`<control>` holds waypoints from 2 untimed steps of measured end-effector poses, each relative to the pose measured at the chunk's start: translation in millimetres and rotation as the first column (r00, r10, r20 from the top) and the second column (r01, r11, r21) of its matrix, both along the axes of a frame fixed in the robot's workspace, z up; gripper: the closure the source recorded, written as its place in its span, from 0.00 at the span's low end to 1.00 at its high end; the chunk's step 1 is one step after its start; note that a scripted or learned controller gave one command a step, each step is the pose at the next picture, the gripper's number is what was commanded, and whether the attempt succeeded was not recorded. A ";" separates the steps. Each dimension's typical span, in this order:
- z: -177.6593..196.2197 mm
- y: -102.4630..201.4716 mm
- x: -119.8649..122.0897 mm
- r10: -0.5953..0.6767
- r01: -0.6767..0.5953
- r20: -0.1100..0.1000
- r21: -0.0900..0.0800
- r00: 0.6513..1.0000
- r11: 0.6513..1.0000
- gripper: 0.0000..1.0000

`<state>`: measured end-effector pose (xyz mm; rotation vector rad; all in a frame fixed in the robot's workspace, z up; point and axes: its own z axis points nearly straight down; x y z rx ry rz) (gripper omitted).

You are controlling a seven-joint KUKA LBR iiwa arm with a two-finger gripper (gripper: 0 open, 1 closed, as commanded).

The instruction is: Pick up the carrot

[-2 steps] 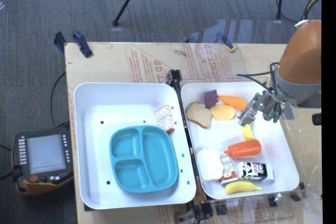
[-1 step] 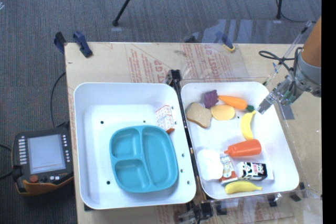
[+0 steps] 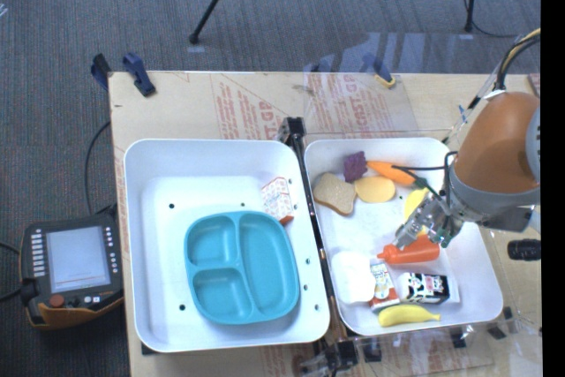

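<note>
there, slim tapered orange carrot [image 3: 391, 171]

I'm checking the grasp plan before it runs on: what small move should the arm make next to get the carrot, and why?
Probably shift the gripper toward the far side of the right bin. It hangs by the orange bottle, while the carrot lies apart from it, near the purple piece and the bread slice.

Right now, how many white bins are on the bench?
2. The left bin holds a blue divided plate; the right bin holds the carrot and other food toys. None seems hidden.
</note>
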<state>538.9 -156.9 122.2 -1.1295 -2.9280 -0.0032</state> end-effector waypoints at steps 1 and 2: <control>62.9 122.0 -3.0 -0.155 0.155 -0.002 -0.001 0.988 0.988 1.00; -18.5 65.3 27.1 0.264 -0.264 -0.007 0.001 0.964 0.965 1.00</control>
